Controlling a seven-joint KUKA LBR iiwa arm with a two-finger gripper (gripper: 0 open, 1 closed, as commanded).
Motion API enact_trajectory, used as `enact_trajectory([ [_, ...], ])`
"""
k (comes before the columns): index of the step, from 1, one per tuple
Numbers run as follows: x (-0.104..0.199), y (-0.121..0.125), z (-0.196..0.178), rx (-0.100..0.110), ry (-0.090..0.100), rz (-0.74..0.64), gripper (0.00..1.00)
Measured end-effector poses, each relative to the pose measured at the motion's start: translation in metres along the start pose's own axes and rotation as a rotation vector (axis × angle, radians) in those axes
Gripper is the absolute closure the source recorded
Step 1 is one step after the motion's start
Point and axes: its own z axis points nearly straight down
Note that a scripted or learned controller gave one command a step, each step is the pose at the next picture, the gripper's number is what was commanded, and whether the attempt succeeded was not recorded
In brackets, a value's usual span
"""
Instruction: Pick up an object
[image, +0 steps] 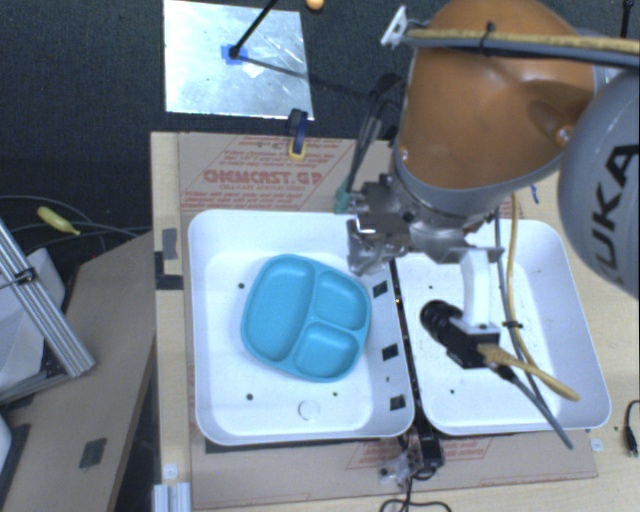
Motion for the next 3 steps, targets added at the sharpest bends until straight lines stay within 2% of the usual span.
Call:
enact_trajectory([
  [1,-0.036,0.0,-0.066,-0.005,0.0,0.008,1.0],
  [2,-0.034,0.0,-0.043,0.003,-0.002,0.006,1.0],
  [3,-0.082,0.0,-0.079,-0.002,-0.001,0.009,1.0],
])
